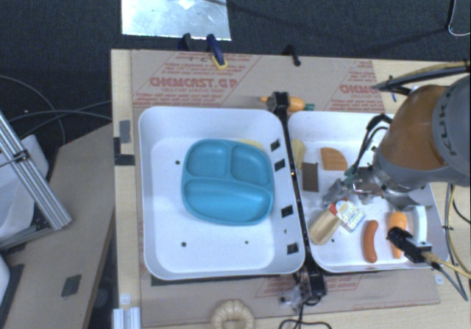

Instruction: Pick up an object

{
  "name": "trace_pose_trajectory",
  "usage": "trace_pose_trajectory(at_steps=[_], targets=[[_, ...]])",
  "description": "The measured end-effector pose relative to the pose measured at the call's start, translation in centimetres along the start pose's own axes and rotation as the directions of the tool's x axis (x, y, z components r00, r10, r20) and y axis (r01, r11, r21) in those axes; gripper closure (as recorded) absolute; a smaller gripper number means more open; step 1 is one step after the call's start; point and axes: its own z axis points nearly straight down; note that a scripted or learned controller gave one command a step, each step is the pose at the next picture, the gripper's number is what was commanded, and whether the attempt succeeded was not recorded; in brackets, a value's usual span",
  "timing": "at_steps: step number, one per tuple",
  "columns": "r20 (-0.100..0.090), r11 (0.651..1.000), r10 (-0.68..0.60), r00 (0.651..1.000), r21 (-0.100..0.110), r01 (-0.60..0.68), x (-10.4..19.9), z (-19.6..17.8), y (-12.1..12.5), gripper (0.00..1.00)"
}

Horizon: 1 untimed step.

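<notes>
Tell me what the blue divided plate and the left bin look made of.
Blue divided plate: likely molded plastic, matte with a soft sheen, uniform colour, rounded compartment ridges. Left bin: probably rigid white plastic, smooth and slightly glossy, with rounded corners; painted metal can't be ruled out.

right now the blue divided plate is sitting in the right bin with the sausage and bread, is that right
Not quite. The blue divided plastic plate sits in the left white bin, as the camera view shows. The orange-red sausage and the tan bread slice lie in the right white bin.

board under the bins (199,73) | red print | reads "CHEMCAST GP"
</notes>
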Motion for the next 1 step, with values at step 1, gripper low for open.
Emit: trace_pose_trajectory(at_steps=[1], targets=[[0.001, 1.0, 0.0, 1.0, -0.003, 0.0, 0.05, 2.22, 0.02, 0.0]])
